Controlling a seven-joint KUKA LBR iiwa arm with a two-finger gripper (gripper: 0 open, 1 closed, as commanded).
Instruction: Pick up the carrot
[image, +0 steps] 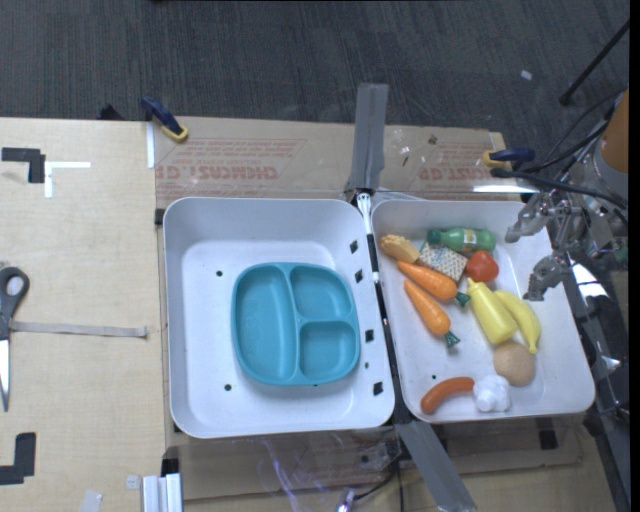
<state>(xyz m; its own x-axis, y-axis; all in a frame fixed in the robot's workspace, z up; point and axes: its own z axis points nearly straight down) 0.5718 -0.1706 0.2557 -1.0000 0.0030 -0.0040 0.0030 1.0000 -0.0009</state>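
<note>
In the right-hand bin (585, 400), whose white floor is crowded with toy food, two carrots lie side by side near the wall it shares with the left bin. The upper carrot (428, 280) runs slantwise from just beside a yellowish bread-like piece (398, 246) towards the bin's middle. The lower carrot (428, 310) lies just below it at much the same slant, its green stub pointing towards the bin's near wall. The two are close, nearly touching along their length.

Measured from the carrots, a green bottle (462, 239) lies on its side beyond them, towards the bin's far wall, and a speckled cracker-like square (443, 262) sits between that bottle and the upper carrot. A red tomato (482, 266) rests just past the cracker, away from the shared wall. A yellow pepper-like piece (490, 313) and a banana (524, 319) lie beside the carrots on the side away from the shared wall, with a brown potato (514, 364) and a white lumpy piece (491, 394) nearer the near wall. A red sausage (446, 393) curves below the lower carrot.

The claw (543, 245) hangs over the far edge of this bin, well apart from both carrots, with nothing between its fingers; they stand apart, though the tangle of metal and cables makes the gap hard to judge.

The left bin (190, 330) holds a teal divided plate (297, 323). Scissors (8, 330) lie on the counter (80, 260) well beyond it.
</note>
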